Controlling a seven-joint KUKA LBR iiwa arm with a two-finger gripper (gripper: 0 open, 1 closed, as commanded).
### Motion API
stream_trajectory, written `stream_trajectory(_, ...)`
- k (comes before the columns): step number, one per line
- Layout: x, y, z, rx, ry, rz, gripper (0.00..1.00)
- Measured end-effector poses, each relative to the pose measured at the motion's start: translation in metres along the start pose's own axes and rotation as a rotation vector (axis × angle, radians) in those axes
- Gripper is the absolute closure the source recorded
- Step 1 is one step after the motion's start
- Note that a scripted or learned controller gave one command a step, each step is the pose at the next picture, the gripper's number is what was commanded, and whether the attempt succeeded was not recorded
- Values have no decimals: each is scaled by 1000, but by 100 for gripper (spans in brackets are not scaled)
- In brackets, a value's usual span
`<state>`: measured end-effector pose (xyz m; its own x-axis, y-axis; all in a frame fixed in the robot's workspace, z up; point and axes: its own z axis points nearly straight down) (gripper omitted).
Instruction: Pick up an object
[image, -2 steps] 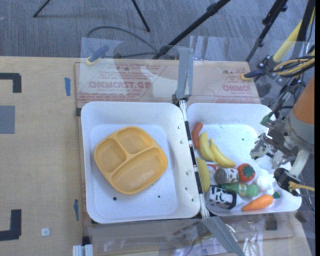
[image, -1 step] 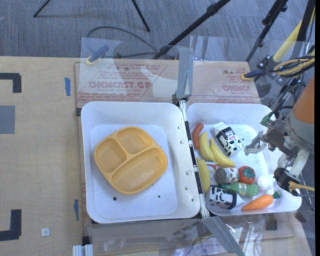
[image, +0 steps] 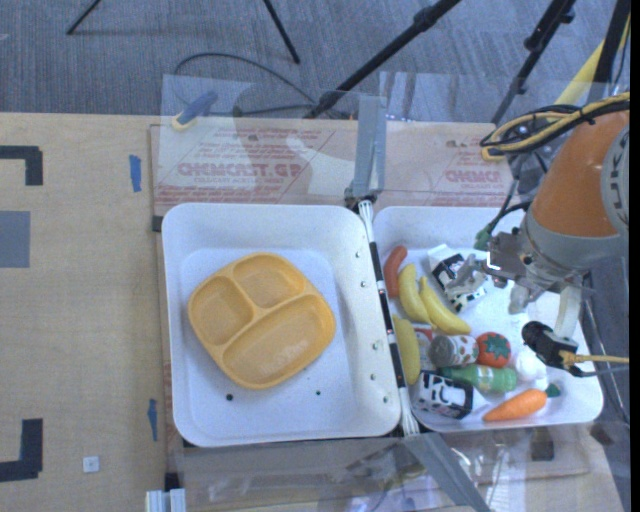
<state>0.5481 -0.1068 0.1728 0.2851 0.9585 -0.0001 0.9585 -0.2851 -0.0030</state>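
Two shallow white bins sit side by side on a brown bench (image: 80, 330). The left bin (image: 200, 240) holds a single yellow divided plate (image: 262, 318) with three compartments, lying flat and slightly turned, with bare white floor all round it and the widest open margin toward the near edge. The right bin (image: 590, 400) is crowded: the arm (image: 580, 180), grey with an orange band, enters over its far right corner, and the gripper (image: 545, 300) hangs above the bin's right half, its fingers pointing down; how far apart they stand cannot be told, and nothing is seen between them. Candidate objects lie packed near the divider. Two yellow bananas (image: 430, 300) lie side by side, touching, beside a red sausage-shaped toy (image: 395, 268); a third yellow piece (image: 407, 348) lies along the divider. Nearer the front are a black-and-white cow-patterned cup (image: 442, 393), a green bottle-like toy (image: 488, 379), an orange carrot (image: 516, 405) and a red tomato (image: 493, 348). Little bare floor remains between these items.
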Motion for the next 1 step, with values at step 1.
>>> stream_trajectory(1,2,34,81,-16,-1,-181,0)
